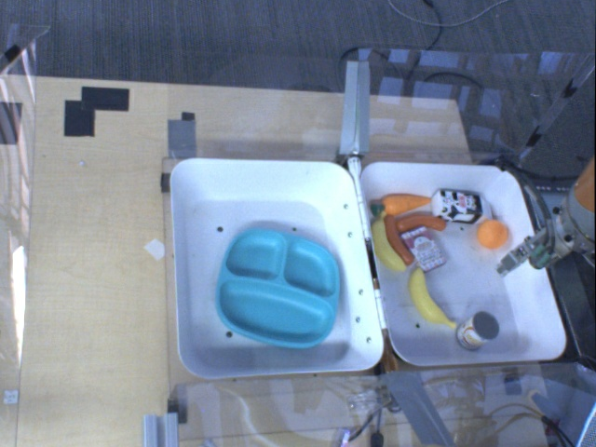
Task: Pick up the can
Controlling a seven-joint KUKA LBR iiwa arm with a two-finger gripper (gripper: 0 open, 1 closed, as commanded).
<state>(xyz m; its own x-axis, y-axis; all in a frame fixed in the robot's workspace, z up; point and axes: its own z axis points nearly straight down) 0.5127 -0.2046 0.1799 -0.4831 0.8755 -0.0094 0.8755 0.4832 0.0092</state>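
Note:
The can (476, 330) lies on its side in the right bin (526, 310), close to the front wall, with its grey round end facing the camera. My gripper (514, 262) hangs over the bin's right side, just below the orange ball (493, 235). It is above and to the right of the can, clearly apart from it, with nothing seen in it.
The right bin also holds a carrot (406, 203), a sausage (414, 226), a small packet (426, 252), a black-and-white carton (458, 206) and two bananas (384, 247) (426, 301); one banana's tip nearly touches the can. A blue divided plate (277, 287) lies in the left bin (200, 250).

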